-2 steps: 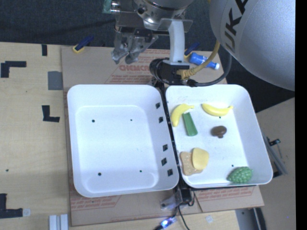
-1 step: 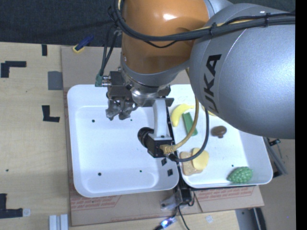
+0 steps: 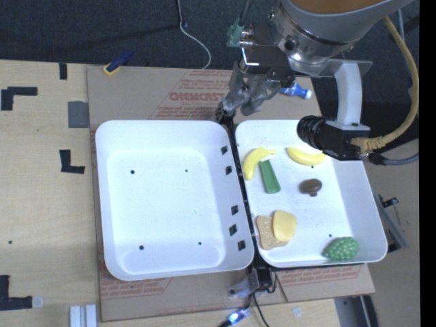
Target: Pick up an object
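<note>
My claw (image 3: 235, 107), state unclear, hangs over cardboard (image 3: 191, 94) on the tan tabletop (image 3: 41, 182). Two white bins (image 3: 109, 142) sit below it; dark backdrop (image 3: 88, 12) behind.

Lab: robot arm (image 3: 327, 19), bins (image 3: 112, 142)

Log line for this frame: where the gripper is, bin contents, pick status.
gripper: over far rim between bins, fingers unclear | right bin: bananas, green stick, brown piece, bread, yellow chunk, green cluster | pick: not yet done

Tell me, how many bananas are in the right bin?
2. One banana lies near the bin's left wall beside the green stick; the other banana lies by the far rim, partly under the arm.
</note>
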Robot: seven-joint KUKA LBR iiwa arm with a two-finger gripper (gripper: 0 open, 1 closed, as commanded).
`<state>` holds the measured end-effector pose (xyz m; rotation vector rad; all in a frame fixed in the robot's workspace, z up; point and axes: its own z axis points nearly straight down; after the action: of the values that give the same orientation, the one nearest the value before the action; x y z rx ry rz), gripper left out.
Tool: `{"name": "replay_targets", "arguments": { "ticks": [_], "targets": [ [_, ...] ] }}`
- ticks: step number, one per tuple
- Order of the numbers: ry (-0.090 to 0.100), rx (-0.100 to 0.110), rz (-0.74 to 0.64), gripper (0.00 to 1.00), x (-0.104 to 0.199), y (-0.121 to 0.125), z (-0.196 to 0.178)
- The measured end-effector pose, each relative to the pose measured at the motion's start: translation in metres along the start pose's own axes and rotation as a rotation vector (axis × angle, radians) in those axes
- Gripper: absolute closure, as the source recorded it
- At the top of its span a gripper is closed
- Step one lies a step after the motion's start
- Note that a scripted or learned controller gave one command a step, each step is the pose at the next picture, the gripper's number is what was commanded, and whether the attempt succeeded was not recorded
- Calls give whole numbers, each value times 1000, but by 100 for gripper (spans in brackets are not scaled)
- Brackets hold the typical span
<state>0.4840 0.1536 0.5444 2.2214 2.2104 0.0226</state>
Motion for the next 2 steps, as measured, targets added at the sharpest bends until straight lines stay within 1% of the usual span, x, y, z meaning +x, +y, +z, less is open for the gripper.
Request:
{"name": "replay_targets", "arguments": {
  "ticks": [1,2],
  "targets": [
    [-8,25,-14,100,84,-4,88],
    [-2,10,-9,100,80,-1,6]
  ]
}}
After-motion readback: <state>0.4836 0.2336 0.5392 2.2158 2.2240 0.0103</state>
